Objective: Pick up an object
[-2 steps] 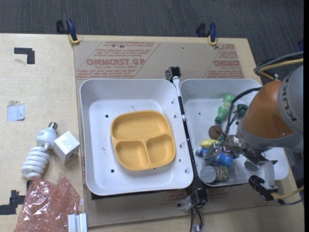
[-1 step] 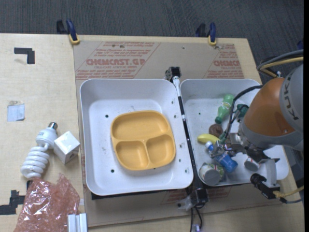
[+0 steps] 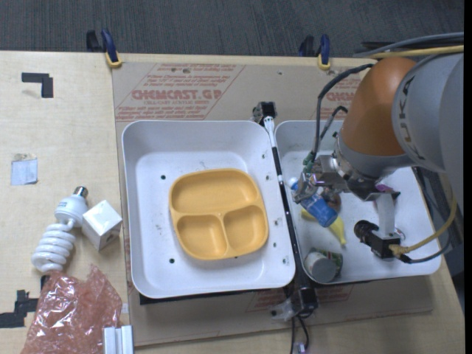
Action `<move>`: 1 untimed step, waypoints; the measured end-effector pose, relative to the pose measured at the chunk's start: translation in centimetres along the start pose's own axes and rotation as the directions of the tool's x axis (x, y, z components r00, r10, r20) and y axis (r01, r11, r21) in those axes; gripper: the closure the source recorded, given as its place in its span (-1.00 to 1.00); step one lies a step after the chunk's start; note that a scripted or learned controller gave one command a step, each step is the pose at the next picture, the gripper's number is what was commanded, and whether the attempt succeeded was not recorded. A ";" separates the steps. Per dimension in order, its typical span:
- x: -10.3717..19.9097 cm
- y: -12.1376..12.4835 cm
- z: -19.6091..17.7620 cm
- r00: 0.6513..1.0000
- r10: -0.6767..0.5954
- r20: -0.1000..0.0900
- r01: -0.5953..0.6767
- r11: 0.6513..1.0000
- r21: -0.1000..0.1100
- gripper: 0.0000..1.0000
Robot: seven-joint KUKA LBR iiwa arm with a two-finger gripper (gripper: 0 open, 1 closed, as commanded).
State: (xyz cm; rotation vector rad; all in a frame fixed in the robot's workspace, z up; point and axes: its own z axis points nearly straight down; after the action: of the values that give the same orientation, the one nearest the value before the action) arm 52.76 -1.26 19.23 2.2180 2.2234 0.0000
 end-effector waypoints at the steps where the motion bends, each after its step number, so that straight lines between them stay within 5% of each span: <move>1: 0.0 0.0 0.0 1.000 0.000 0.000 0.000 1.000 0.000 -1.00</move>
State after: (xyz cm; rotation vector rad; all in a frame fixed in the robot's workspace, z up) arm 52.76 -1.28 19.23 2.2181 2.2232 -0.0002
